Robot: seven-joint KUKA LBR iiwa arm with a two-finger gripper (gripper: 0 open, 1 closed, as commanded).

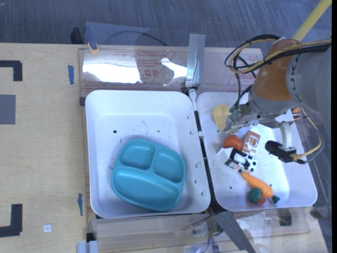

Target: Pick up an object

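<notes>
Pincer (235,121) low in the right shallow white plastic bin (300,188), just beside the pale yellow rounded toy (220,115) and small orange-red toy (232,141); whether it's apart or together, I cannot tell; best bet now is a centred, straight drop on one piece, clear of the black-and-white patterned card (241,161).

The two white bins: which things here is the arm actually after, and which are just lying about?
Part of the job:
- gripper, low over the right bin
- yellow piece
- red-orange piece
- black-and-white piece
- toy carrot
- small green piece

Just lying about:
- blue divided tray in the left bin
- cables
</notes>
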